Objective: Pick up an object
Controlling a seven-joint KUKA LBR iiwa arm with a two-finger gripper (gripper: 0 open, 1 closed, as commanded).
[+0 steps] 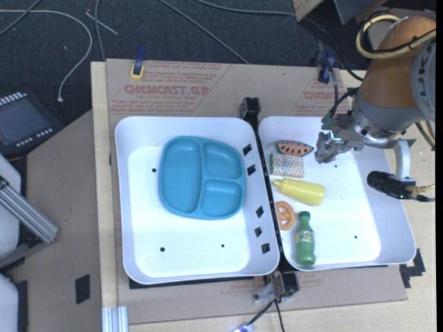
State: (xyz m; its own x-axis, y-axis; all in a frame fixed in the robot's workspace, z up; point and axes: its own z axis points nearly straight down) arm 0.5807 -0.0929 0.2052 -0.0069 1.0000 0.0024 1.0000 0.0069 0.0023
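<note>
Where cardboard (208,81) shows: "CHEMCAST GP" print.

Grey arm (415,68) w/ orange band, yellow cable loop up top, metal gripper (329,151).

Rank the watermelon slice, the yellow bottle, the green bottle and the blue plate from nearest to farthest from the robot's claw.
From the gripper:
1. Watermelon slice, just to its left in the right bin.
2. Yellow bottle, below and left.
3. Green bottle, at that bin's front edge.
4. Blue plate, in the left bin.

Plate (202,177) in left bin (131,206)
</note>
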